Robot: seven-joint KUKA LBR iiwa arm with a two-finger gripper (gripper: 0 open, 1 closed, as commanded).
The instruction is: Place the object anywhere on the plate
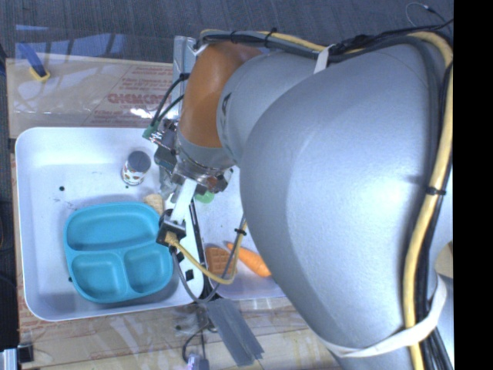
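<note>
My gripper [182, 177] hangs beside the blue plate [108, 233]; apart or together, I cannot tell. The orange carrot [253, 262] looks light, stiff, slick: I'd grip its thick middle.

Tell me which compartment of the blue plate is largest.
The long compartment along the far side of the light blue plastic divided plate; the two nearer ones, side by side, are smaller.

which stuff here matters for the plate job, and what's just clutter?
Job:
- blue plate, three compartments, nothing on it
- the object to place: cannot tell which one, none seen held

Lying about (any could be that object):
- small jar with grey lid
- carrot
- brown waffle-like piece
- pale piece at the plate's corner
- green bit by the wrist
</note>
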